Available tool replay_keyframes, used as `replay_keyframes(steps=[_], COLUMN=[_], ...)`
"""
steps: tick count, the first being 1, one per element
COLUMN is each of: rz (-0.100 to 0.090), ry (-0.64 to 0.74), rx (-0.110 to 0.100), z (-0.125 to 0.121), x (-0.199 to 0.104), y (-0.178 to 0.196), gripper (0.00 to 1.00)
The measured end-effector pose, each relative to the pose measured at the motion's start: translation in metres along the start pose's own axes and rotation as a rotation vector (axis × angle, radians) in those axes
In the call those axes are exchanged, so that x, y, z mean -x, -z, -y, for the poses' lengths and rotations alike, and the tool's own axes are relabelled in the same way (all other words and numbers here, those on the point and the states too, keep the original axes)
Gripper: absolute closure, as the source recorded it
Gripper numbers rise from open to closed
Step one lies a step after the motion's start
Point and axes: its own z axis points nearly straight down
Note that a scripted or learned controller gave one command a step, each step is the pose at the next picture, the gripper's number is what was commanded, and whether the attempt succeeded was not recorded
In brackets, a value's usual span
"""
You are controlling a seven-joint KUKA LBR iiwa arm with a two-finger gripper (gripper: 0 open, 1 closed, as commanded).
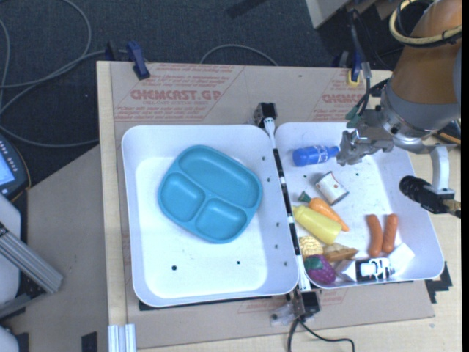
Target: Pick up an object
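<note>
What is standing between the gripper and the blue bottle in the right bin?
Nothing visible. The gripper hangs just to the right of the blue bottle, with bare white bin floor between them. The small box and the carrot lie nearer the camera, off that line.

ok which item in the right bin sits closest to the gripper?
The blue bottle, lying at the bin's far end just left of the gripper; the food toys sit nearer the camera.
</note>
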Motion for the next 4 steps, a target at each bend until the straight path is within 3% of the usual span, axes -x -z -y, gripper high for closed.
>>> replay_keyframes(steps=[1,2,3,4], rz=[-0.003,-0.004,-0.004,-0.003], ry=[0.007,0.001,0.005,0.006], rx=[-0.004,-0.014,-0.009,-0.004], z=[0.000,0.013,0.020,0.019], x=[-0.005,0.058,0.045,0.045], y=[-0.002,-0.082,-0.185,-0.170], gripper=[0.00,0.00,0.00,1.00])
